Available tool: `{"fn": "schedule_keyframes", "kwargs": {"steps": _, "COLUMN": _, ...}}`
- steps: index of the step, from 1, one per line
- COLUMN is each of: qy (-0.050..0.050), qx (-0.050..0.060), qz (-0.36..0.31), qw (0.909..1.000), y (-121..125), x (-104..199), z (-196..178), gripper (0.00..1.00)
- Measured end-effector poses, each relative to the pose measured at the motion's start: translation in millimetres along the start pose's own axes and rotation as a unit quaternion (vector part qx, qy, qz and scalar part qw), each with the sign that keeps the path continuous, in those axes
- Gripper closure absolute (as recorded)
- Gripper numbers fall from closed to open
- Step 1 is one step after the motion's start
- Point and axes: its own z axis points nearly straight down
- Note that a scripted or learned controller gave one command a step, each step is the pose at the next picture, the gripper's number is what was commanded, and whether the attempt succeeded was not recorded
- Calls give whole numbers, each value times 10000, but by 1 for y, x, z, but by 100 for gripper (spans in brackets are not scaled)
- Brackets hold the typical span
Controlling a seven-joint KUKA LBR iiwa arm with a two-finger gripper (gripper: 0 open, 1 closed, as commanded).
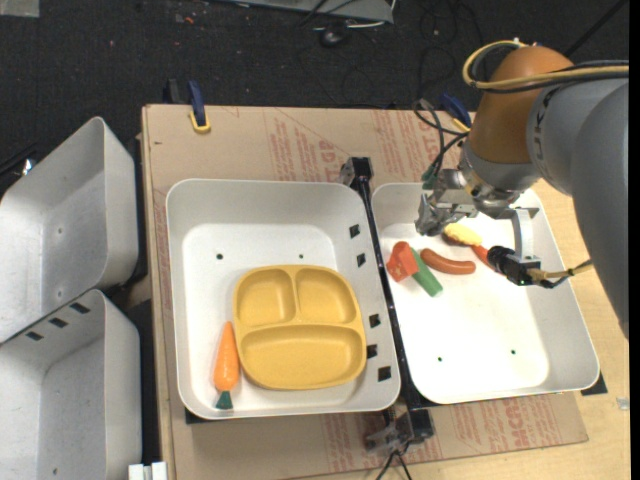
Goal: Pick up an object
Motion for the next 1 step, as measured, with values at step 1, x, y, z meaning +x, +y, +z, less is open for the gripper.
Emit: {"fn": "schedule_keyframes", "kwargs": {"steps": 1, "qy": 3, "qx": -21, "qz": -20, "qw": 10000, "y": 1, "x": 10, "z": -58, "gripper": 100}}
